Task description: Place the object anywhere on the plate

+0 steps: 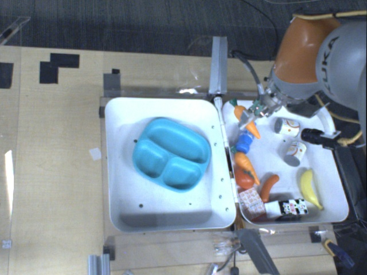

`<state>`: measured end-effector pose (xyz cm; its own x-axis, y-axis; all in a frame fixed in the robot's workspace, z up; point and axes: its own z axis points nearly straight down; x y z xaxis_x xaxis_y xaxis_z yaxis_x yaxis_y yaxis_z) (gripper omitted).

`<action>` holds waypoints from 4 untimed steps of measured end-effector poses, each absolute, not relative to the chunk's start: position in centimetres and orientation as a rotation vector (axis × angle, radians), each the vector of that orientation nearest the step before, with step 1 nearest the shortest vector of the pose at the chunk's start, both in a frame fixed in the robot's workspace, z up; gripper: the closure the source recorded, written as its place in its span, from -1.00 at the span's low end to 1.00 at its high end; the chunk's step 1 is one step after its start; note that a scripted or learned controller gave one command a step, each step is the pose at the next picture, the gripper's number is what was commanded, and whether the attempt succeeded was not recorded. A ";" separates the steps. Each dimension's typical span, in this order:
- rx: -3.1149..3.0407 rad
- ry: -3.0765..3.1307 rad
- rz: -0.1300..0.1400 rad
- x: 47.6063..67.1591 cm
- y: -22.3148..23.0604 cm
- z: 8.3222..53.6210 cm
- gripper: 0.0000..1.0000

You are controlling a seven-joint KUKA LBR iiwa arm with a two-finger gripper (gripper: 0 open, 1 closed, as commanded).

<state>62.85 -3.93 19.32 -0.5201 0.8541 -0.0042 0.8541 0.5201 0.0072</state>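
Smooth white bin [123, 211] holds glossy blue compartmented plate [171, 153].

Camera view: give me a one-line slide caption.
Gripper low over toy food in the right bin; blue divided plate waits in the left bin.

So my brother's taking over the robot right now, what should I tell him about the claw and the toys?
Claw: low over the far left corner of the right white bin, by a small orange carrot-shaped toy; whether it grips anything can't be told.
Blue three-compartment plastic plate: in the left white bin, with no toy on it.
Other toys, including the yellow plastic banana, lie in the right bin.
Done: nothing placed yet.
Left: grab one toy, carry it over, set it on the plate.
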 end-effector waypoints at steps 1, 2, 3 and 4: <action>1.452 2.782 0.005 61.3 5.4 18.5 1.00; 1.584 2.706 0.007 62.8 5.7 18.6 1.00; 1.339 2.838 0.005 62.1 10.9 18.5 1.00; 1.339 2.837 0.006 62.1 10.9 18.6 -1.00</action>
